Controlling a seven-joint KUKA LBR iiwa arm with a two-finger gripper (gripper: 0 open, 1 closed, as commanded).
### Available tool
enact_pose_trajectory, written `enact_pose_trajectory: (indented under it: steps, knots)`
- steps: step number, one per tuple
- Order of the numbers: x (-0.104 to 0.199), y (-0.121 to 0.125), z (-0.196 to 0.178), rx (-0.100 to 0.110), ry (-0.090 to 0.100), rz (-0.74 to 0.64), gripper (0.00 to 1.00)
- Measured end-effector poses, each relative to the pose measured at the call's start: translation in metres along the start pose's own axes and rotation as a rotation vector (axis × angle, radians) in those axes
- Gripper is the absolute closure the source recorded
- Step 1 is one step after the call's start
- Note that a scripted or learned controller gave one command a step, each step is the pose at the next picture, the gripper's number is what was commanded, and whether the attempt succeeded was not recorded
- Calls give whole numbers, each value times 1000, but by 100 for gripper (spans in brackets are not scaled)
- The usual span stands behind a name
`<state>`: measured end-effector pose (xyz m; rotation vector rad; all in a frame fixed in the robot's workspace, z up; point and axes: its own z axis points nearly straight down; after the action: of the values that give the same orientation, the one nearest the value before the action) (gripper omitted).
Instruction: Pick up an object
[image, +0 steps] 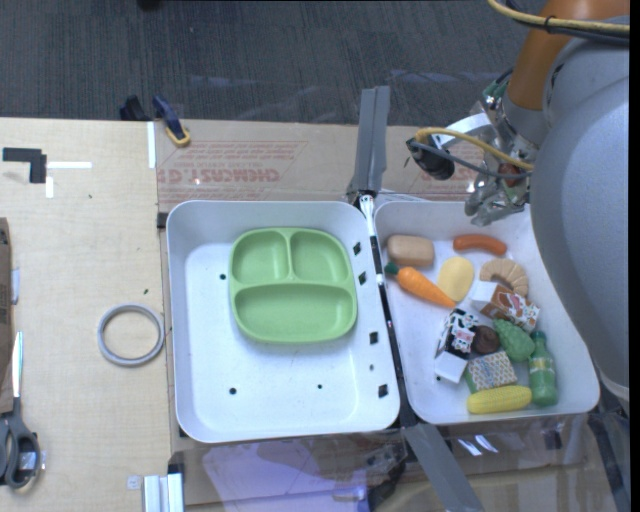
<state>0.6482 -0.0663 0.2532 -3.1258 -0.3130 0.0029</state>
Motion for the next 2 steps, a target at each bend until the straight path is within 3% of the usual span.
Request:
enact_pose_trajectory:
  steps: [1, 2]
  knots:
    - [0, 0, 0, 0, -1, 1, 0]
    - [-31, -48, 63, 1, -4, -249, 0]
